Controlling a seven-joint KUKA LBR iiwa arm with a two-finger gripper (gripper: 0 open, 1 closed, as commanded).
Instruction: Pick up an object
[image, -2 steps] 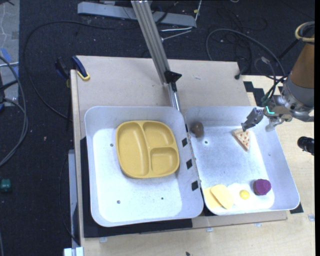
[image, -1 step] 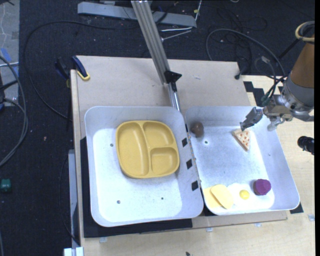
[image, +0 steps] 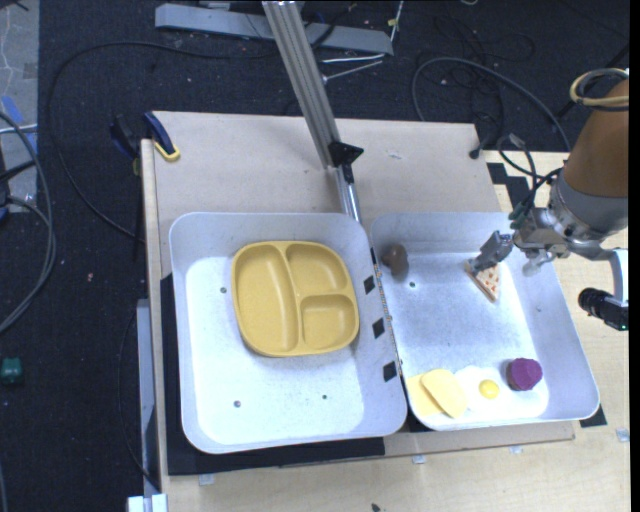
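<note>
Brown lump and purple ball nearby.

A robotics lab, plainly. Plywood bench on dark carpet, with black cables looping loose across the floor. Aluminium strut slanting up from the bench's middle, bolted to a metal base beyond it. Grey industrial arm with an orange band reaching in from the right. Two shallow white bins set side by side, black tabs at their seam. Toy props in place of real goods: yellow divided plate, purple ball, yellow pieces. Blue-and-yellow clamp on the bench's far corner.
</note>
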